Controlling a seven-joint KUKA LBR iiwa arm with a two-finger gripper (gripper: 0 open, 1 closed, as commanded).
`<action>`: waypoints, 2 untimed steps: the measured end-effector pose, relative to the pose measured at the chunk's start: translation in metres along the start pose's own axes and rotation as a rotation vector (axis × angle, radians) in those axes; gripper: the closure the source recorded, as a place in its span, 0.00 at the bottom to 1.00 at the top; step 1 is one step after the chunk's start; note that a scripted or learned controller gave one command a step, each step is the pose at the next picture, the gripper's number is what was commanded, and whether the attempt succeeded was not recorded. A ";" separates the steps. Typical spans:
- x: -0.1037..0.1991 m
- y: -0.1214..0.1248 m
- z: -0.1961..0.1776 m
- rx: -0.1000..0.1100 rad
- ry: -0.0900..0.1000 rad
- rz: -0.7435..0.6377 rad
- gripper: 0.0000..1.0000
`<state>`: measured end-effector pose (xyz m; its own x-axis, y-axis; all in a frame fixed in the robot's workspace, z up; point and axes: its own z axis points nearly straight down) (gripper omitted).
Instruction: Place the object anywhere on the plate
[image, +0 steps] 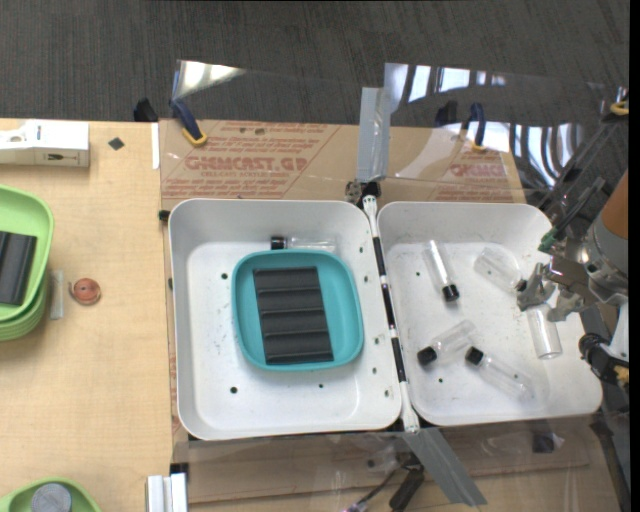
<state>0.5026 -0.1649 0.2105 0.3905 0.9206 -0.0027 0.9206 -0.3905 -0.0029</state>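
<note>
Closest to the lens, at the lower edge of the camera view, the front rim of the right bin meets the bench, and just inside that rim lies a clear vial with a black cap, tilted across the floor. Beside it to the left lies another capped vial, and further back a third one rests nearly upright in the picture, cap toward me. A pale, capless tube sits near the far right of the same bin. My claw hangs over the right side of this bin, reaching in from the right; whether its fingers are spread or closed I cannot tell. A clear vial lies just below and beside my claw, very near it, but I cannot make out whether it is touching. In the left bin the teal plate sits in the middle, carrying a dark ribbed insert. Just behind the plate, on the bin floor, lies one more vial, well apart from my claw.
</note>
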 end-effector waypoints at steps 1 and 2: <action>0.042 -0.034 -0.034 -0.001 0.001 -0.212 1.00; 0.081 -0.057 -0.006 0.000 0.001 -0.428 1.00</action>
<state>0.4813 -0.0684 0.2161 -0.0265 0.9996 -0.0002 0.9996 0.0265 -0.0037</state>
